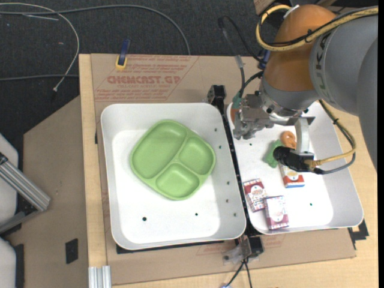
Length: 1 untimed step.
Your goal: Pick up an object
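My gripper hangs over the far left part of the right bin, close to the wall between the two bins. Nothing is visible in its grasp. Right of it lie an orange object and a dark green object, partly hidden by the arm's fittings. A small red and white box lies just in front of them. Two red and white packets lie near the front left of this bin, below the gripper in the view.
The left bin holds a green divided plate. The grey arm with its orange band covers the far right of the right bin. A yellow cable loops over that bin. Cardboard lies under both bins.
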Each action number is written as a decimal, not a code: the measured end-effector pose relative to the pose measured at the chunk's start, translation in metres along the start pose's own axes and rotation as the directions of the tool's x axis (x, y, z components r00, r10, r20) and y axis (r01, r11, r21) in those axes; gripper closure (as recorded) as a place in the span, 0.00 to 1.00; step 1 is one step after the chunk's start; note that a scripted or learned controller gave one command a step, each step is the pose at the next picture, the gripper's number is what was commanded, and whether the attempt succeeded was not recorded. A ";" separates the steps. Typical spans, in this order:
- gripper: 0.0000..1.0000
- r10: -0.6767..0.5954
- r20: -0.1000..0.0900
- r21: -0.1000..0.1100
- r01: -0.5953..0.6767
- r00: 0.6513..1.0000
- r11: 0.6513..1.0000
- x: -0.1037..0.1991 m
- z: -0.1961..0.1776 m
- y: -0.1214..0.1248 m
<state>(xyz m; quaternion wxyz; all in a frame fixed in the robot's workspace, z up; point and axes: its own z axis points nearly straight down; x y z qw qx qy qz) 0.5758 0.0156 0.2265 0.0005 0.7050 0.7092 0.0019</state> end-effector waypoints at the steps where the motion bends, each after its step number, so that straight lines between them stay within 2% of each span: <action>1: 1.00 0.000 0.000 0.003 0.000 1.000 1.000 0.053 0.007 0.007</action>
